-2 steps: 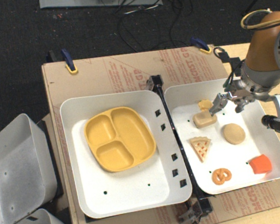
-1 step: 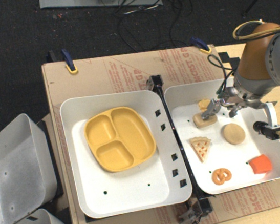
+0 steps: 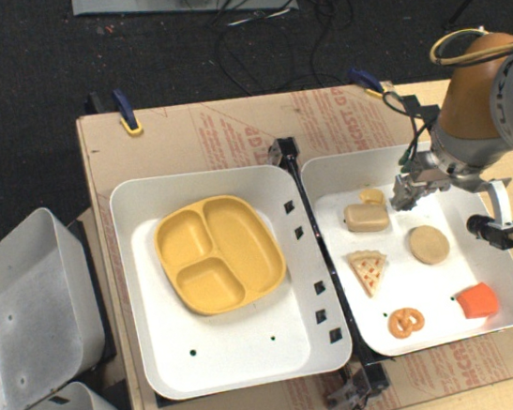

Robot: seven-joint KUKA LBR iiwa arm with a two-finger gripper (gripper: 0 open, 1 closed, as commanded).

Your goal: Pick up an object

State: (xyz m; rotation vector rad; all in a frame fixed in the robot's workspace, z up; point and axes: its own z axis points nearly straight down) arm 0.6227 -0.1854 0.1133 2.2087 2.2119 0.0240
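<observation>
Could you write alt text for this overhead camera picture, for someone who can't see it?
A grey and orange robot arm reaches from the right, its tool above the right white bin holding a pizza slice, pretzel, round cookie, tan block and red-orange block. The left bin holds a yellow divided plate.

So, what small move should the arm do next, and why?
Probably lower the tool a little and to the view's left, onto the tan block. The tool sits at the upper part of the right bin, just beside that block and the small yellow piece, and nothing shows between its fingers.
</observation>
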